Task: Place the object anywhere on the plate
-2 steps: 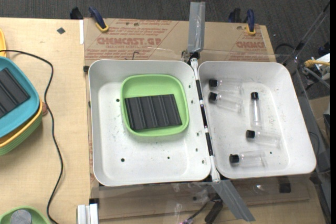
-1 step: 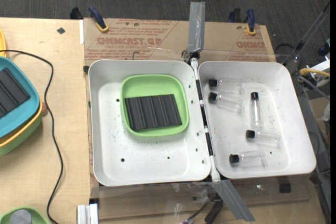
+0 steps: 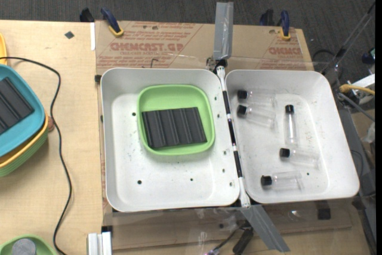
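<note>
Sitting in the left bin [image 3: 119,146], center-left of frame, is a green plate [image 3: 175,122] w/ a dark ribbed mat [image 3: 174,127] on it. Right bin [image 3: 334,128] holds five clear tubes w/ black caps: two at its upper left [image 3: 253,106], one upright-looking at center [image 3: 290,122], one lower right [image 3: 298,156], one near the bottom [image 3: 283,180], all apart from the plate. Pincer state: can't tell.

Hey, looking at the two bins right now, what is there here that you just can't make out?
- Clear vials in the right bin, camera view: transparent bodies fade into the white floor, so their exact count is uncertain.
- Dark ridged insert covers the green plate floor.
- Stacked teal containers: cut off by the left edge.
</note>
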